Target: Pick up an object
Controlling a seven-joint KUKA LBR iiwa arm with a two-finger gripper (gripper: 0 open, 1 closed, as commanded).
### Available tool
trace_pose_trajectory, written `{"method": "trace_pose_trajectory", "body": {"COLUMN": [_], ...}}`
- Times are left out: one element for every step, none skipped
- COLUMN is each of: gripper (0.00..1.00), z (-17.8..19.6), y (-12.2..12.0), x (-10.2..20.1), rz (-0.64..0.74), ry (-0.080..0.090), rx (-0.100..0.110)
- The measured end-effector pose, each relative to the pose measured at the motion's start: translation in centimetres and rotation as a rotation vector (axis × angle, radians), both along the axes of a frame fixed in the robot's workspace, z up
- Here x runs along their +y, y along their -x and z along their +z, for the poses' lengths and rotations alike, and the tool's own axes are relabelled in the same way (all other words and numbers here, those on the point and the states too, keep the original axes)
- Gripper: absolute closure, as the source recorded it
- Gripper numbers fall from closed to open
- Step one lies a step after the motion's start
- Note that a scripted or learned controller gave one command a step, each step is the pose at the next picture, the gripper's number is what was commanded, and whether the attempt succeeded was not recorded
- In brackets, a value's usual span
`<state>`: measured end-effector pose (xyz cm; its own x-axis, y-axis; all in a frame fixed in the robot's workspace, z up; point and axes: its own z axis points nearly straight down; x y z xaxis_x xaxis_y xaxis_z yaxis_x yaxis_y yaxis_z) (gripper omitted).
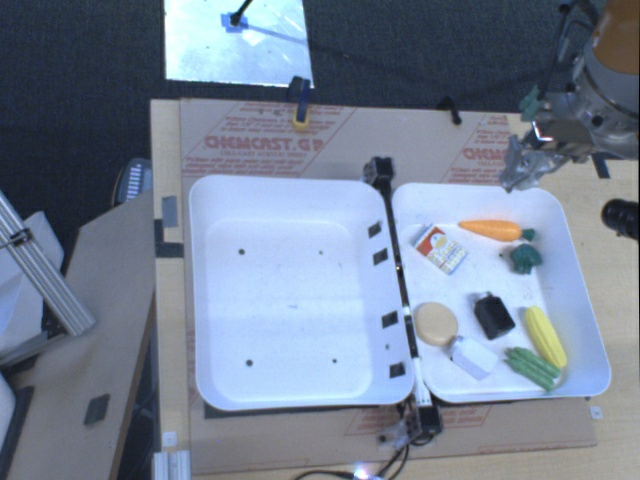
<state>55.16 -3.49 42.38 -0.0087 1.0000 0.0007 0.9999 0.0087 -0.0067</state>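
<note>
Dark carpet (80, 58) covers the floor, and a shiny metal plate (236, 28) lies on it beyond the tabletop (330, 133) — a pale board printed with red lettering. At the left stands a lower tan surface (100, 298) beside a slanted aluminium rail (40, 273).

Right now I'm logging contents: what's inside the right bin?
The right bin holds a carrot, broccoli, small box, round disc, black block, corn, green beans.
</note>
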Motion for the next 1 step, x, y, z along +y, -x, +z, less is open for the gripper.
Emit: {"method": "trace_pose_trajectory", "body": {"gripper": [1.00], "z": [-24.66], "y": [6.76], "x": [5.16], "rz": [-0.006], "ry": [-0.001], "rx": [0.005]}}
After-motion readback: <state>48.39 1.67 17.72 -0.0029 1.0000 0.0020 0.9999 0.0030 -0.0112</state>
